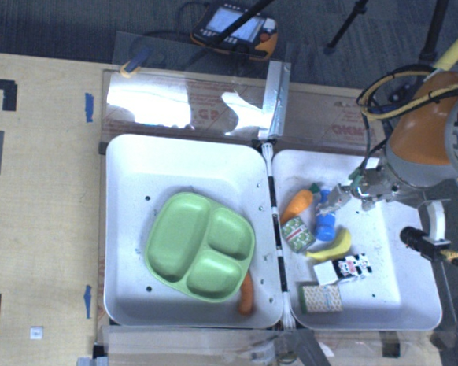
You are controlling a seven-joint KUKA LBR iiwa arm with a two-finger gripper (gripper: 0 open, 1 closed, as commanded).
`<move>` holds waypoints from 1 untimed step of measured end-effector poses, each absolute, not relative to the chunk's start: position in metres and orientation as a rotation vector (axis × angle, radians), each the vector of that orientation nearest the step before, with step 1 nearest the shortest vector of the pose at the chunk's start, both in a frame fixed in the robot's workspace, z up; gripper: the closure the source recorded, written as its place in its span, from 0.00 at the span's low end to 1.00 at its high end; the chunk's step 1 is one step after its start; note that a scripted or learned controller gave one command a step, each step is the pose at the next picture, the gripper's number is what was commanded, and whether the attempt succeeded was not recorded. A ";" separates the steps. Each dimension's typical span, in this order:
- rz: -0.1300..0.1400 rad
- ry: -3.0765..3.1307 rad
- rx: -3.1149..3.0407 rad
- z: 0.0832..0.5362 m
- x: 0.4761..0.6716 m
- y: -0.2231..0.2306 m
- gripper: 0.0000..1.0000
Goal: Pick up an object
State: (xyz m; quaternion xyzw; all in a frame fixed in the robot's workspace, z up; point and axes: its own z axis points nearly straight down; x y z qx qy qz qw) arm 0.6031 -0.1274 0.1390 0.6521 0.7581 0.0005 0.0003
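My gripper [341, 196] hangs low over the upper middle of the right bin [412, 309], reaching in from the right. Just left of it lies an orange carrot [297, 205]. A small blue object [325, 225] sits right below the gripper, close to it. Further down are a yellow banana [331, 248], a green-and-white packet [297, 234] and a black-and-white cow-print piece [352, 268]. I see nothing held in the gripper.
A speckled box [322, 298] lies at the right bin's lower left corner. The left bin [134, 179] holds a green divided plate [200, 245] with an orange carrot-like piece [246, 293] by its lower right edge. A metal divider [275, 103] stands behind the bins.
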 end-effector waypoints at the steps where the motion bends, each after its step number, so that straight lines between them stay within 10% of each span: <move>1: 0.006 2.375 2.051 0.087 0.593 -0.138 0.00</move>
